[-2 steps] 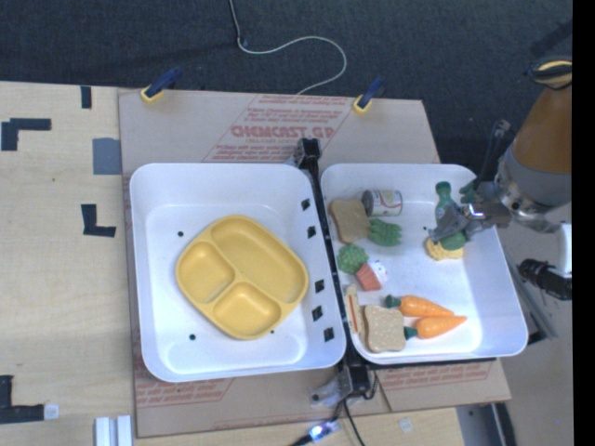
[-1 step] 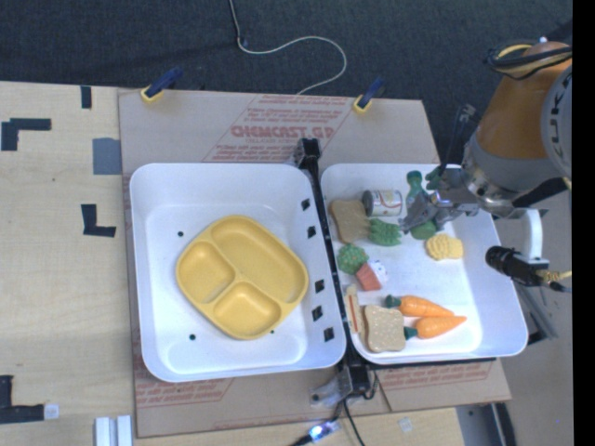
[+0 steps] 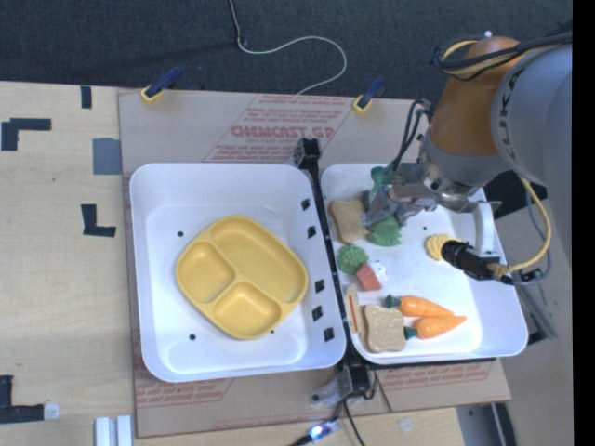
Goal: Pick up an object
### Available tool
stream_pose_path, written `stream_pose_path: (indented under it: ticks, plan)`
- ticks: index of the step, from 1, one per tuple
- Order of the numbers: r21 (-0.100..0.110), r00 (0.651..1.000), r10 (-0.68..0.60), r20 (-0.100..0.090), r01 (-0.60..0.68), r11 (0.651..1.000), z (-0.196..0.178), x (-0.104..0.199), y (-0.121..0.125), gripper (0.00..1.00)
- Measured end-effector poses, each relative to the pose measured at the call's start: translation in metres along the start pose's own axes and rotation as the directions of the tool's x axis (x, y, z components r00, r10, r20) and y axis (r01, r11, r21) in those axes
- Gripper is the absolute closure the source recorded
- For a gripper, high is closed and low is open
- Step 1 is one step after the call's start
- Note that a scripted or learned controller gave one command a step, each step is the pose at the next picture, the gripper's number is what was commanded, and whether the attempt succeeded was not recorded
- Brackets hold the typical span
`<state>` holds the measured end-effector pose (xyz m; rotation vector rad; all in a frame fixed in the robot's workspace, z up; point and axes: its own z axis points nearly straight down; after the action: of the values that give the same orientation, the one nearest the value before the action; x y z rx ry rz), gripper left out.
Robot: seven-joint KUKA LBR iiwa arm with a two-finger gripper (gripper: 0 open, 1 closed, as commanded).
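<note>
The gripper (image 3: 383, 214) is low in the right bin (image 3: 502, 342), over a bumpy green toy vegetable (image 3: 387, 233) near the bread slice (image 3: 347, 217); its grip cannot be told.

Wooden bench under even light, dark carpet lying beyond it

A dark blue-grey carpet (image 3: 112, 21) is stretching across the top of the view, with a thin white cable (image 3: 288, 45) looping over it. The pale wooden benchtop (image 3: 56, 277) is showing black tape marks (image 3: 26, 133) and a grey patch (image 3: 107, 154) on its left side. A brown cardboard sheet (image 3: 270, 128) with red print is lying flat on the bench, two blue-and-yellow clamps (image 3: 160, 84) gripping its far edge. Soft, even light is falling over everything, casting only faint shadows
</note>
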<state>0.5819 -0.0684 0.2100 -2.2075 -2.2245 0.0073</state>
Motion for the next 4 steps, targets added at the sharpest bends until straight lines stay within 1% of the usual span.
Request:
stream_pose_path:
  ticks: [1,2,3,4]
  plan:
    - [-0.001,1.000,0.000,0.001,0.000,1.000,0.005,0.053,0.015,1.00]
    - [-0.002,1.000,0.002,0.001,-0.002,1.000,-0.001,0.085,0.040,1.00]
    - [0.000,1.000,0.006,0.004,-0.006,1.000,-0.001,0.084,0.033,1.00]
    - [-0.002,1.000,0.006,0.002,-0.006,1.000,-0.018,0.085,0.029,1.00]
